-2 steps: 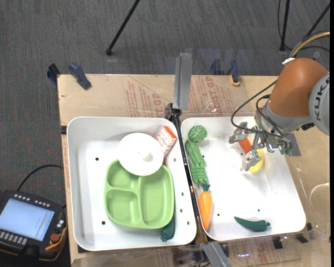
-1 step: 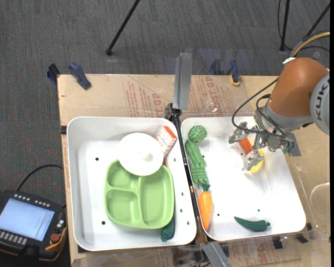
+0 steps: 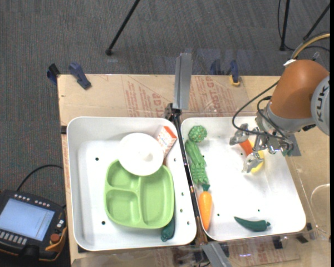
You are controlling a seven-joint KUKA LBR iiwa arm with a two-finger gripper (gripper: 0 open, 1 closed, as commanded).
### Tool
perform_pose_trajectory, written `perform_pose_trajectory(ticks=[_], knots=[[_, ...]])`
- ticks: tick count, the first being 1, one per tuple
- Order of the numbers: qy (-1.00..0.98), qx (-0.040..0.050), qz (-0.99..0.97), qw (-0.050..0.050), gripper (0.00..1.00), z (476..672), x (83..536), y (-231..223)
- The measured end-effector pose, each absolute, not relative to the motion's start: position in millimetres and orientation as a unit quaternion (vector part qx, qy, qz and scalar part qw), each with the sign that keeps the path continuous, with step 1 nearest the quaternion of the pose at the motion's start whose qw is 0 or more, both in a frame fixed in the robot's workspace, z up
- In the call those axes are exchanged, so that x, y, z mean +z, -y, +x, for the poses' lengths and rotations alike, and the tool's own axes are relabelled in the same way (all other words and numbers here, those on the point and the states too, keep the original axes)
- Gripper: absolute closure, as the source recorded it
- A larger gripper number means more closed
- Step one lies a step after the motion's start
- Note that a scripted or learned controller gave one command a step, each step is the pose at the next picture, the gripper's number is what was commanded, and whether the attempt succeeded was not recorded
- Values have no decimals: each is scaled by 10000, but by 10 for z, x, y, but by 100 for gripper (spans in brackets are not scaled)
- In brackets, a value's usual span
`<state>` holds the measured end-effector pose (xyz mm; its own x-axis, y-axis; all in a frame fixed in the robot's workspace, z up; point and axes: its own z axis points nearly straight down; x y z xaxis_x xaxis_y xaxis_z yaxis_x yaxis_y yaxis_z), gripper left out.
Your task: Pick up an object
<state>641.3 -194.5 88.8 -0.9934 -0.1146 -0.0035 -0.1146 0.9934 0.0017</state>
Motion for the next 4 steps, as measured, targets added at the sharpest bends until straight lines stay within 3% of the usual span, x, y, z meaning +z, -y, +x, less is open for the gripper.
perform_pose_trajectory(ticks=[2,3,4], knots=[[-9967,7,-806,7,0,6255,884,2100],[-9965,6,-833,26,0,6460,889,1919],[-9965,5,-834,57,100,6478,1006,1914]])
